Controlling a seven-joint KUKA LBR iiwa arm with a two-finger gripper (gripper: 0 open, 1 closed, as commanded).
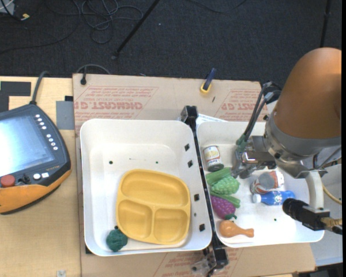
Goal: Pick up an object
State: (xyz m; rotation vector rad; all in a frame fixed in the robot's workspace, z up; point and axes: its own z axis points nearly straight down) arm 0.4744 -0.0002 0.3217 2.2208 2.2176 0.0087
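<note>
My gripper hangs low in the right bin, under the grey arm with its orange band. It sits just right of a small can and just above a green knobbly toy. A purple grape bunch lies below that, and an orange drumstick rests at the bin's front edge. A blue bottle and a grey and red item lie to the gripper's right. Nothing is visibly held.
The left bin holds a yellow divided plate and a dark green lump in its front left corner. A teach pendant lies on the bench at far left. A black part juts over the right bin's front right.
</note>
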